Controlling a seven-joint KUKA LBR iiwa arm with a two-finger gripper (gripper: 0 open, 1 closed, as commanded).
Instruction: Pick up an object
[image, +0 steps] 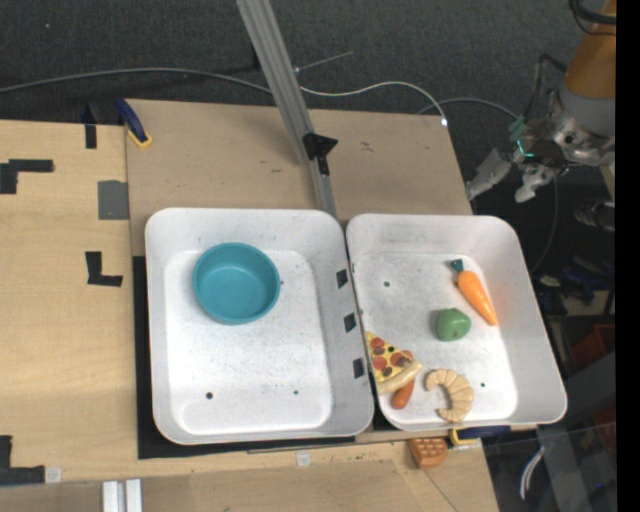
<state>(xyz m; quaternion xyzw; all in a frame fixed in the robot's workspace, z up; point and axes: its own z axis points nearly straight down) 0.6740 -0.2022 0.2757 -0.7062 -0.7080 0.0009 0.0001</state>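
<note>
Left bin (170, 400): a blue bowl (236, 283). Right bin (520, 380): carrot (474, 291), green ball (452, 324), pizza slice (388, 358), croissant (450, 391). Gripper (510, 178), fingers spread and empty, hangs beyond the right bin's far corner.

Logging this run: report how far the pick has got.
Nothing looks done: carrot, green ball, pizza slice and croissant lie in the right bin. The gripper holds nothing, off beyond the bin's far right corner. Approach, grasp and lift remain.
</note>
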